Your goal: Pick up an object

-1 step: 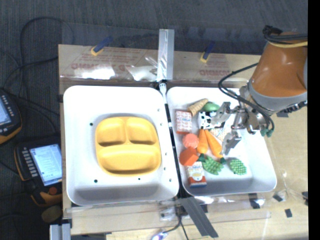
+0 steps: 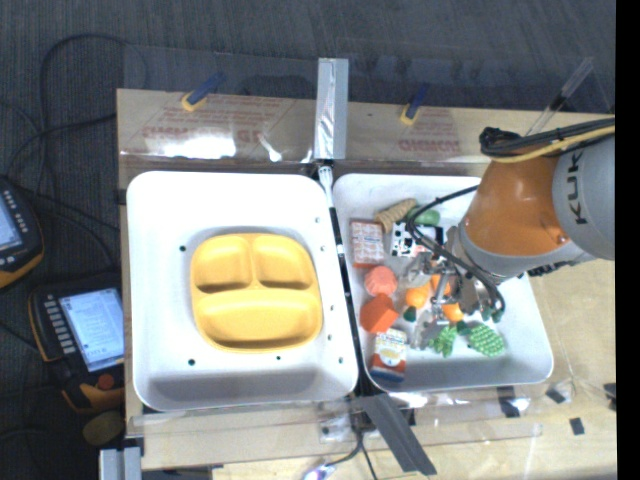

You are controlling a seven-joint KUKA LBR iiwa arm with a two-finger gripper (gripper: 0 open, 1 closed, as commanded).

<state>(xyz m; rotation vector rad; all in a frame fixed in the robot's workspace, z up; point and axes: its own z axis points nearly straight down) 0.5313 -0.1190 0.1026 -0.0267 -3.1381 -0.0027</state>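
- The grey arm with its orange band (image 2: 510, 213) reaches in from the right and sets the claw (image 2: 440, 298) low over the heap of small toys in the shallow white right-hand bin (image 2: 530, 363).
- Whether the claw is apart or together cannot be told: its metal parts blur into the clutter beneath it.
- No single thing shows clearly between its tips, so nothing can be called held.
- Likely candidates lie close: a small orange rounded piece (image 2: 452, 311) just beside the claw, a green knobbly toy (image 2: 486, 341) to its lower right, a pink round piece (image 2: 379, 280) and an orange-red chunk (image 2: 378, 314) to its left.
- To do the step well, the arm should probably settle on one piece that stands a little apart, since crowded neighbours may jam the tips or be dragged along.
- A straight, slow descent, a firm close, then a vertical lift seems the safest course.
- The shallow white left-hand bin (image 2: 150, 268) carries a yellow divided plastic tray (image 2: 255, 288), well apart from the work.
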